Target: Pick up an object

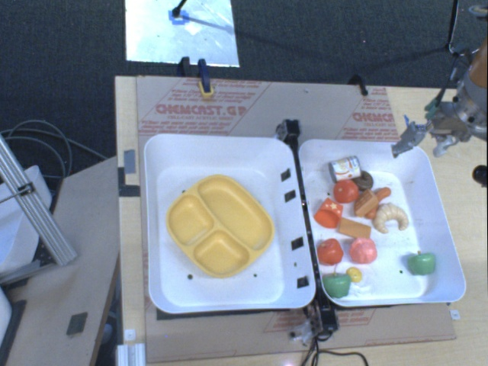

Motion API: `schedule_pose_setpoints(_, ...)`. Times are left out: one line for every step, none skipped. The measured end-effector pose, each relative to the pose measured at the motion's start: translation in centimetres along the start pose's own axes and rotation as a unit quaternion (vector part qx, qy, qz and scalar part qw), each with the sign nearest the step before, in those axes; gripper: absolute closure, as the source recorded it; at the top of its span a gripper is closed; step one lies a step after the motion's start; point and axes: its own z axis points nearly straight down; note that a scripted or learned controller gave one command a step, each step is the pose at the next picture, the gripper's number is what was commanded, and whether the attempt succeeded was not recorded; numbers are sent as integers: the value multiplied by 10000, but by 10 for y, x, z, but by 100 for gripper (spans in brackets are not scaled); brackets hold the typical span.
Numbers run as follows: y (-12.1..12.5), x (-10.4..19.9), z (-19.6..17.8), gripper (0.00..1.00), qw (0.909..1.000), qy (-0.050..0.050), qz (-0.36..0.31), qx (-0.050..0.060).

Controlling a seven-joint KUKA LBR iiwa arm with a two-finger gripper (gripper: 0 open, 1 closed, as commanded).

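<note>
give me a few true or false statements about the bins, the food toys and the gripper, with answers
1. The yellow tray lies in the left bin. True.
2. The croissant sits on the yellow tray. False: it lies in the right bin, among the other food toys.
3. The gripper hangs over the right bin's far right corner. True.
4. The gripper holds the can. False: the can lies in the bin, apart from the gripper.
5. A green pepper lies near the right bin's near right corner. True.
</note>
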Motion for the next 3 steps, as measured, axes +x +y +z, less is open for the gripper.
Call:
schedule_pose_setpoints(43,53,36,0,10000,-3,-25,-16)
schedule_pose_setpoints(41,119,68,0,10000,7,-25,6)
schedule_pose_setpoints(-23,57,118,0,10000,4,27,32)
